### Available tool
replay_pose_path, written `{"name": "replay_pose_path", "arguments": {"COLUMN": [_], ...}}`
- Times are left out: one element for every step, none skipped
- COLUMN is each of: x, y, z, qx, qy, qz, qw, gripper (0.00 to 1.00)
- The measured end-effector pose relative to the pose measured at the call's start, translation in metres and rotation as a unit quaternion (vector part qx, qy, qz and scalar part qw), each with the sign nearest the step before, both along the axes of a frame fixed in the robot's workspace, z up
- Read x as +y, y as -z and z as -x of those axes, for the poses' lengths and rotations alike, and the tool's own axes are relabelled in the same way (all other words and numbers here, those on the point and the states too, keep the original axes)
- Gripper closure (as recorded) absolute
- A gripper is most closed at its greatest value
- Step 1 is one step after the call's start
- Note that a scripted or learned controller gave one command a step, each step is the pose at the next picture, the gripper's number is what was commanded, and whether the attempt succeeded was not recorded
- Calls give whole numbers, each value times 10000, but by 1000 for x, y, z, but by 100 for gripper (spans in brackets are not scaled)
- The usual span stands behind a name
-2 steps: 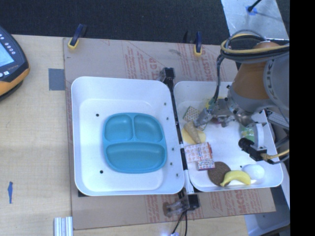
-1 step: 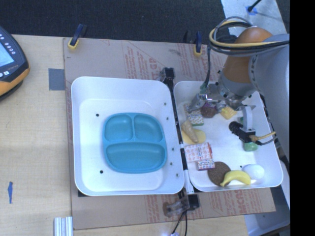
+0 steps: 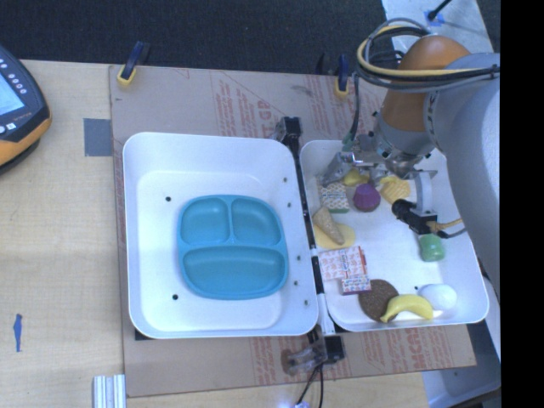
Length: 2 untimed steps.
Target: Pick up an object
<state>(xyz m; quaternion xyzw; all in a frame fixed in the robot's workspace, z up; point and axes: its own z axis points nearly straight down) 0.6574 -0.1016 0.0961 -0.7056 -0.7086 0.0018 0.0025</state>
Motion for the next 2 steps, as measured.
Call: {"name": "replay_pose_path", "arguments": {"x": [0, 1], "y": [-13, -12], "z": [-1, -1], "qx": [-21, -10], "qy": [-20, -29], "qz": [-7, -8], "qw": [10000, 10000], "gripper": [100, 0]}}
